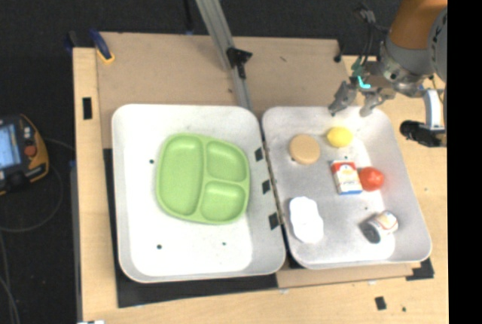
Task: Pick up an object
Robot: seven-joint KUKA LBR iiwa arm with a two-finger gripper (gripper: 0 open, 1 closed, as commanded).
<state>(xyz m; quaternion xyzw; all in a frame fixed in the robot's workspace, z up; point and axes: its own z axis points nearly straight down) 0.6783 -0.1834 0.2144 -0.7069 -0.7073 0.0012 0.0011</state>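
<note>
Metal fingers of the grey two-finger gripper [355,101] are spread apart with nothing between them, above the far edge of the right white bin [399,243]. A small round yellow ball [340,136] is seen just below, beside a flat tan disc [305,149]

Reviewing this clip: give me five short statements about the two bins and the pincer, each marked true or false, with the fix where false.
1. The green divided plate lies in the left bin. True.
2. The yellow ball sits in the left bin. False: it is in the right bin, near its far edge.
3. The pincer is open above the right bin's far edge, holding nothing. True.
4. The tan round disc rests on the green plate. False: it lies on the right bin's floor.
5. The red object lies beside the small red and white box. True.
</note>
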